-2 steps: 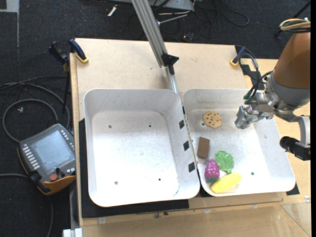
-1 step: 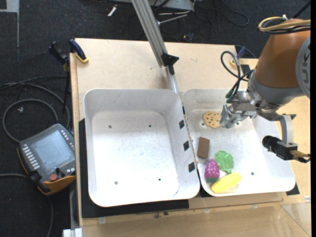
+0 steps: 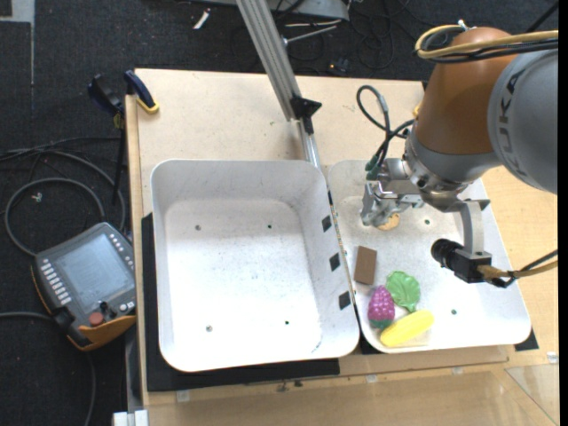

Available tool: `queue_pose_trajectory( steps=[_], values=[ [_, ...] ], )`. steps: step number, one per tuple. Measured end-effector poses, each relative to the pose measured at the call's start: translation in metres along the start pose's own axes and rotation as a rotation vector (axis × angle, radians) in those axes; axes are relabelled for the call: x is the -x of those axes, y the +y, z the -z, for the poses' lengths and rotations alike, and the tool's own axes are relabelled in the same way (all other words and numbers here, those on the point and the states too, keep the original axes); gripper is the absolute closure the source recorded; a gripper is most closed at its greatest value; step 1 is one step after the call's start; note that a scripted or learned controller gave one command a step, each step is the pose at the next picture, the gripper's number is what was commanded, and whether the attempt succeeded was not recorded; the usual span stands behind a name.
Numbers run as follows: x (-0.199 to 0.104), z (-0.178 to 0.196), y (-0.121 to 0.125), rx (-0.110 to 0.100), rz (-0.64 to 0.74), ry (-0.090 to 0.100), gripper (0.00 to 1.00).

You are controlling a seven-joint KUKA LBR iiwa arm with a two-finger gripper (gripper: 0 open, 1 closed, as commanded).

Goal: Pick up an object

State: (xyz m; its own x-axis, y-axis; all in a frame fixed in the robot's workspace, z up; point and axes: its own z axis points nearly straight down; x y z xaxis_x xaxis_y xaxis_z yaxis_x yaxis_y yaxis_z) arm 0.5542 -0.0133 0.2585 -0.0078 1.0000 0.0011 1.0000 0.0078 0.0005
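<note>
Camera view: fixed above, slanted down on both white bins.
Right bin [image 3: 497, 322]: carries every loose item, all toward its near edge and its left wall.
Gripper [image 3: 382, 213]: low over the far-left part of the right bin, directly above a small tan object [image 3: 389, 223]; finger state impossible to tell from this angle.
Small tan object: pale, rounded, half hidden under the gripper; contact or grasp not confirmable.
Brown block [image 3: 365, 264]: against the left wall, flat-faced; probably stiff and light; best taken across its two short parallel sides.
Purple grapes [image 3: 382, 305]: near-left corner, just beside the block's near end; bumpy, likely hollow plastic, light; grip across the narrow middle, bumps helping against slip.
Green leafy piece [image 3: 404, 288]: touching the grapes on their right; thin, uneven, awkward to pinch; poorest candidate.
Yellow piece [image 3: 406, 328]: close to the near edge, elongated, smooth, likely slippery and prone to roll; grip across the width at mid-length.
Left bin [image 3: 177, 185]: bare white floor with small dark specks.
Crowding: grapes, leaf and yellow piece packed together, little finger room between.
</note>
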Motion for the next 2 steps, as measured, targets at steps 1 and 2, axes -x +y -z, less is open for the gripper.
queue_pose_trajectory(
  steps=[1, 2],
  values=[
    [-0.047, -0.004, 0.002, -0.001, 0.000, 0.000, 1.00],
    [-0.100, -0.009, 0.001, -0.001, 0.000, 0.000, 1.00]
  ],
)
